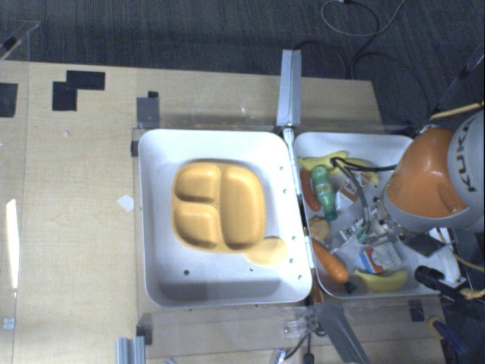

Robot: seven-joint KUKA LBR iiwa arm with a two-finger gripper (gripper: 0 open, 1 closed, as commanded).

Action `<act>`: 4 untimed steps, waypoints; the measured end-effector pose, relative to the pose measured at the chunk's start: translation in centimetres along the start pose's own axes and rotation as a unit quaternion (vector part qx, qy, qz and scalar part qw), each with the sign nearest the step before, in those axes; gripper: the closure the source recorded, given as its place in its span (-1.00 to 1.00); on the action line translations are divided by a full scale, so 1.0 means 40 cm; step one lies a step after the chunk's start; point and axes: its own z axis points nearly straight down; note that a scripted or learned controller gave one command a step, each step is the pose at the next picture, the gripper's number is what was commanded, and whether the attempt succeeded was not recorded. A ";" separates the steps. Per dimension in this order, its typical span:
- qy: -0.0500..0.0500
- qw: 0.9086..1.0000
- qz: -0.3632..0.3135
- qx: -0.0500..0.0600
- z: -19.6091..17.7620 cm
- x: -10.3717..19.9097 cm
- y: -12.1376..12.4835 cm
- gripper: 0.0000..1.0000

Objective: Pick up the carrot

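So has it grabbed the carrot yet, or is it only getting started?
Not yet. The carrot lies in the right bin, near its lower left corner, among bananas and other toy food. The gripper is down in that bin, just up and right of the carrot, and I can't tell its state. Gripping and lifting are still left.

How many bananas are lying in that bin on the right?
2. One banana lies at the near edge of the right bin, beside the carrot. The other banana lies at the far end. The arm may hide more.
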 end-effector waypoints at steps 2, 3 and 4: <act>0.010 0.997 -0.080 0.008 -0.123 0.205 0.076 -1.00; 0.007 0.990 -0.138 0.008 -0.294 0.092 0.029 -1.00; 0.004 0.987 -0.158 0.005 0.029 -0.002 -0.015 -1.00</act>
